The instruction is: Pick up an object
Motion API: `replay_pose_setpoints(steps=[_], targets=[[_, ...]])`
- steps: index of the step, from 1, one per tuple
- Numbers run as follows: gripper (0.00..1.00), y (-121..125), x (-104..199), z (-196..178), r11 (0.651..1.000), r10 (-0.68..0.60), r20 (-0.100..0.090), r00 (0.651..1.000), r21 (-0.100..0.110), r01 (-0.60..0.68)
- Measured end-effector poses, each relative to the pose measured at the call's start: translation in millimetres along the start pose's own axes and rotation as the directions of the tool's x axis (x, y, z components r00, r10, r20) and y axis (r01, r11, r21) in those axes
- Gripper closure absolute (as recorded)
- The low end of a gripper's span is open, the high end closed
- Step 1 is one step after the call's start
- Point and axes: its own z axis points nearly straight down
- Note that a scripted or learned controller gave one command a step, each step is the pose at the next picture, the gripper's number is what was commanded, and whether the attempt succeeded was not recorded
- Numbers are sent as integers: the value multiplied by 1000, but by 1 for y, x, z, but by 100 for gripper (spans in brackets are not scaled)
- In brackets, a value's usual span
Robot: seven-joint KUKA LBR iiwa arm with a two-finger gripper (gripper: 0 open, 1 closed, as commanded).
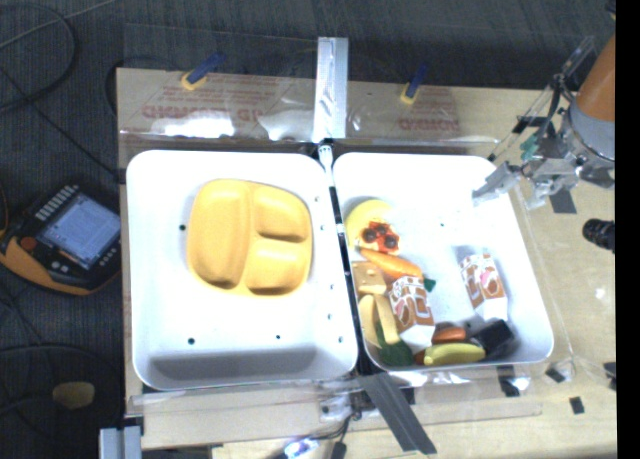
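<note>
The right bin [440, 182] holds several toy foods. Among them are a yellow round piece [365, 215], an orange carrot [392, 265], two small white-and-brown cartons [412, 307] [482, 282], a banana [453, 353] and a black piece [495, 335]. They crowd the bin's left and near sides. In the left bin [160, 347] lies a yellow divided plate [248, 237]. My gripper [525, 191] hangs over the right bin's far right corner, above the rim. It is open, with nothing between its spread fingers, and stands well apart from the toys.
The far middle of the right bin is bare white floor. A ridge [335, 247] divides the two bins. A handheld controller [75, 232] lies on the dark floor at the left. Taped plastic sheeting [250, 112] lies behind the bins.
</note>
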Motion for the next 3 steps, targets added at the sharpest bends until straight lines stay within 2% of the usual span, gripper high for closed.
replay_pose_setpoints(steps=[1, 2, 3], targets=[[0, -50, 24, 110, 999, -44, 6, 999, -18, 44], [0, -28, 14, 126, 972, -227, 34, 973, -45, 229], [100, -22, 9, 111, 971, -225, 55, 973, -67, 228]])
